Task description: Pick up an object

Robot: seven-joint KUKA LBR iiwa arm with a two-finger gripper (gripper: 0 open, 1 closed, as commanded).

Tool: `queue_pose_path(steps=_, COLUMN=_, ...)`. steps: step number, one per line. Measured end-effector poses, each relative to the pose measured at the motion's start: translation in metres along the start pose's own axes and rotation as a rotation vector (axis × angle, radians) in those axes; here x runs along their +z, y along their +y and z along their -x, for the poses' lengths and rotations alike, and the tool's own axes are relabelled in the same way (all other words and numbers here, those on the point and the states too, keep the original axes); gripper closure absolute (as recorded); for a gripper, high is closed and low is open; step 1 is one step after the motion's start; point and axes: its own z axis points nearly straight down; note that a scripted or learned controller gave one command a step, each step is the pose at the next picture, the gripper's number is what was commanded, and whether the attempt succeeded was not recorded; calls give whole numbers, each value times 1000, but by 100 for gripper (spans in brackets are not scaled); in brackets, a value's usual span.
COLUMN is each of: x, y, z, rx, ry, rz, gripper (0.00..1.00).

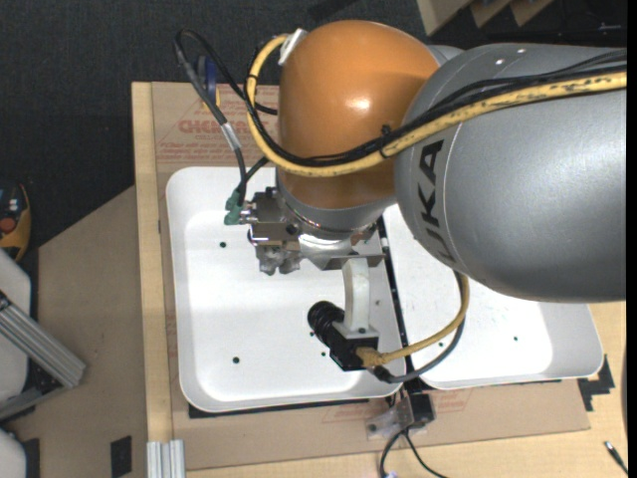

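We see a brown surface (149,267) set against dark flooring, bearing two shallow white bins side by side. The grey arm (518,167), with its orange band, reaches in from the right and covers the seam between them. The gripper (274,262) hangs over the left bin (199,297), near its middle; we cannot tell how far open it is or whether it holds anything. A few dark specks (236,358) dot the left bin's floor, too small to identify. Most of the right bin (528,361) is hidden beneath the arm.
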Motion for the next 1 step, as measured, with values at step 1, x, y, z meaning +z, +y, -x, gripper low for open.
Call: queue_pose_path(steps=1, x=-21, y=2, z=14, rx=3, ry=2, rz=8, gripper=100)
